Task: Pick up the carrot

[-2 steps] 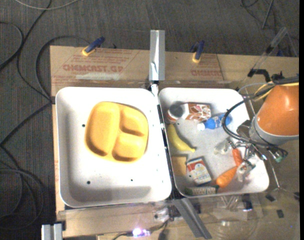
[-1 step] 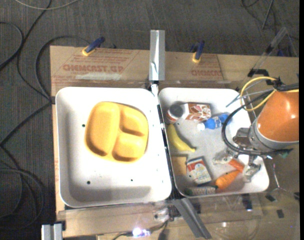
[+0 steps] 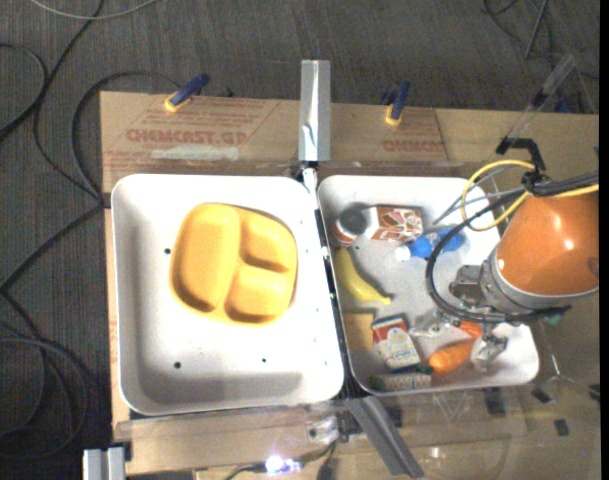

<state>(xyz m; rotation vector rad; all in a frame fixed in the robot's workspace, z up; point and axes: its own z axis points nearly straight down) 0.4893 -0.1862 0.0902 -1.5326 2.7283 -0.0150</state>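
In the right bin [image 3: 529, 368], the claw [image 3: 474, 340] hovers at the carrot [image 3: 450, 358]; finger state, cannot tell. Next: a firm clamp, then lift.

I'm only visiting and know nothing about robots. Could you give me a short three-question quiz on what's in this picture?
1. True or false: the yellow three-compartment plastic tray lies in the left white bin.
2. Which bin holds the small orange carrot: A left, B right?
3. Name the curved yellow item beside the divider in the right bin.

Key: 1 true. 2 B; the carrot lies near that bin's front edge, right under the claw. 3 a banana.
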